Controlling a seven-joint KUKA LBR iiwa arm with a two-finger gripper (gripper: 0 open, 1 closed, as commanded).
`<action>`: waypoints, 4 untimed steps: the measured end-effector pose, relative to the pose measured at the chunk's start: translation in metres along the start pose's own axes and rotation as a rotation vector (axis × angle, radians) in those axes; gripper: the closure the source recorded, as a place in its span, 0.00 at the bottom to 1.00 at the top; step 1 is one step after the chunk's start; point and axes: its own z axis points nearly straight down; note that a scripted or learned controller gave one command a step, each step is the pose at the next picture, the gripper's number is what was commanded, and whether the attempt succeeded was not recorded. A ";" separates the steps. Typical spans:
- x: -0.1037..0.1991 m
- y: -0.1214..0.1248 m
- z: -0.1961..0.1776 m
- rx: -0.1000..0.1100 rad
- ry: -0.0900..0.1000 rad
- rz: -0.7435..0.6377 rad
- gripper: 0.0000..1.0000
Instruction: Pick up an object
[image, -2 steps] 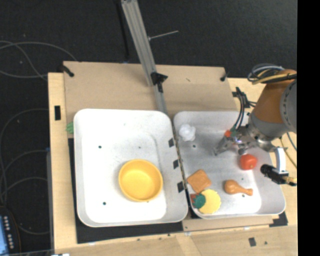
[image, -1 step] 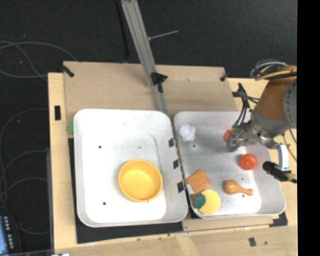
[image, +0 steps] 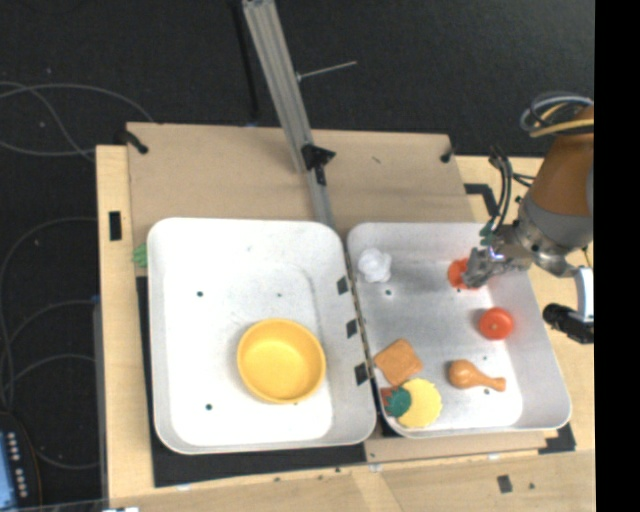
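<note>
The tool (image: 478, 268) is shown low over the right bin (image: 420, 250), at its upper right, close against a small red-orange piece (image: 457, 272) that lies just to its left. Whether the tool is apart, together or clamped on that piece cannot be told; the piece is partly hidden by it. The step in hand is judged to be the approach or the grasp itself, with no lift yet made, since the piece appears to rest at bin level.

Other candidates are laid out in the same bin: a red ball (image: 495, 323) just below the tool, a tan pear-shaped toy (image: 472, 376) nearer the front, an orange block (image: 397, 361) beside the inner wall, a yellow disc (image: 421, 401) with a green piece (image: 399, 402) touching it at the front corner, and a clear cup (image: 374, 265) near the back. A yellow bowl (image: 281, 360) is seen in the left bin (image: 200, 260).

The next move is judged to call for a firm closure on the red-orange piece, followed by a straight rise clear of the wall and of the red ball.

Both bins are white, shallow and smooth, and are borne by a pale wooden table (image: 230, 170). A metal post (image: 285, 90) crosses the back. The floor is dark, with cables (image: 40, 110) at the left.
</note>
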 end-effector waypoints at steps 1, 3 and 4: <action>0.004 0.001 -0.061 0.002 -0.001 -0.002 1.00; 0.059 0.006 -0.074 0.004 0.003 -0.006 1.00; 0.110 0.006 -0.065 0.006 0.001 -0.004 1.00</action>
